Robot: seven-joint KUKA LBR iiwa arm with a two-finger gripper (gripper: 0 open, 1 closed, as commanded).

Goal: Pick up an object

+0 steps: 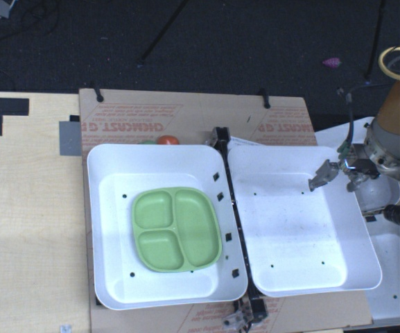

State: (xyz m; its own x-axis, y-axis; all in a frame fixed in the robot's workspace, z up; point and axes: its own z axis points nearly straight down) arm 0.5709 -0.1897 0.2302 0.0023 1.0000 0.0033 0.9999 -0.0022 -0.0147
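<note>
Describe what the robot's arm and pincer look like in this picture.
At the right edge, the arm is grey metal with an orange band above the wrist. A thin dark cable runs down beside it. The pincer is small, grey and metallic, ending in slim fingers.

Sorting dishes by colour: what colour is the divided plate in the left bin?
Light green divided plate, in the camera view.

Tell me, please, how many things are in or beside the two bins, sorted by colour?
Green: 1, the divided plate in the left bin.
Red-orange: 1, a small object behind that bin.
White: 2, the left bin and right bin.
Total: 4.
</note>
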